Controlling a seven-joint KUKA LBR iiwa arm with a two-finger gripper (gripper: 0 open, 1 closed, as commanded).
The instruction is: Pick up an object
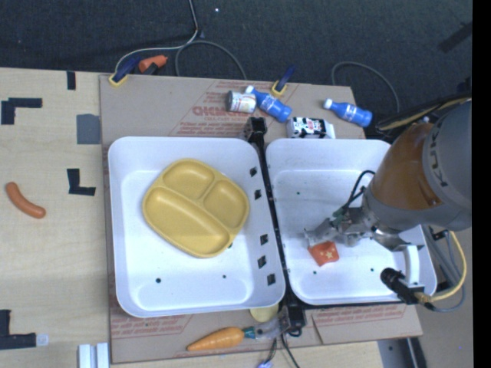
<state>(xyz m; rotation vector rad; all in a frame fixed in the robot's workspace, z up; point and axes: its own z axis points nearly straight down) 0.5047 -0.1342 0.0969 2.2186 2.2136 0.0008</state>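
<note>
A small red-orange block (pixel 324 253) lies on the floor of the right bin (pixel 307 175), near its front middle. My gripper (pixel 322 231) reaches in from the right and hangs just above and behind the block, its metal tips pointing left. The grey arm with its orange band (pixel 410 179) covers the bin's right part. A yellow divided plate (pixel 196 206) lies in the left bin (pixel 126 167).
Behind the bins on the cardboard lie two blue bottles (pixel 272 104) (pixel 349 113), a white bottle (pixel 242 100) and a black-and-white carton (pixel 311 128). A toy carrot (pixel 216 339) lies in front of the bins. A sausage (pixel 24 200) rests at far left.
</note>
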